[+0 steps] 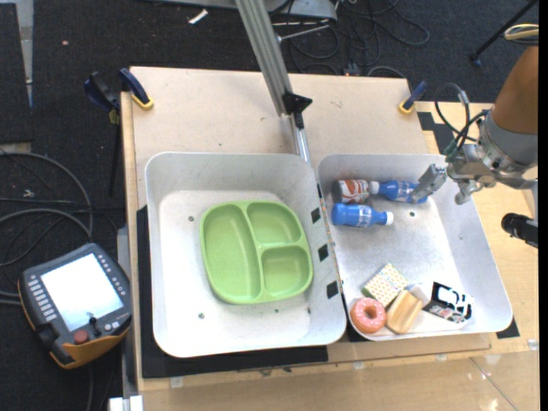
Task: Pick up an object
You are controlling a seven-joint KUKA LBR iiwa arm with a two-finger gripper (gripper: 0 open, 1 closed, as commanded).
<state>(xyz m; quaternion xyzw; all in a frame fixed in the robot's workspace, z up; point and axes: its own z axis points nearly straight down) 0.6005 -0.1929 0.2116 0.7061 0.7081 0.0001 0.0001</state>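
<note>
Camera view: two bottles (362,216), one doughnut (370,315), one green tray (257,251); tool (445,187) spread apart, nothing between.

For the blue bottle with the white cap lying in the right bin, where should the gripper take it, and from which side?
Grip the blue bottle across the middle of its body, coming straight down from above. It lies on its side, long axis roughly left to right, white cap toward the arm, so fingers closing front to back would likely span the narrow width. Bare bin floor lies in front; another bottle sits close behind.
</note>
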